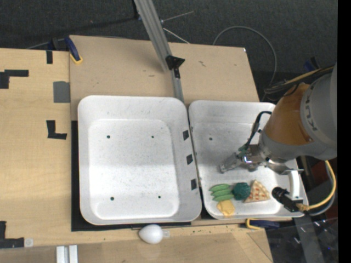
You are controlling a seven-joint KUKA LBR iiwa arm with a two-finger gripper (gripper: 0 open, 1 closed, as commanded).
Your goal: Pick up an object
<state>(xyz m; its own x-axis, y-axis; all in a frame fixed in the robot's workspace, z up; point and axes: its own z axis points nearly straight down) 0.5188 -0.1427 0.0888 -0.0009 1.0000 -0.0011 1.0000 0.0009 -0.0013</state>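
Note:
Several small toys lie along the front edge of the right bin point(219, 116): a green pod point(221, 190), a dark teal broccoli-like piece point(241, 190), a pizza slice point(257, 193) and a yellow piece point(226, 206). My gripper point(227, 167) reaches in from the right, low over the middle of the right bin. It is just behind the green pod and the teal piece, apart from both. I see nothing in its grasp.
The left bin point(90, 111) stands beside the right one, and they share a middle rim. A white egg-shaped object point(151, 234) lies on the bench in front of the left bin. A grey metal bar point(156, 29) slants in from the back.

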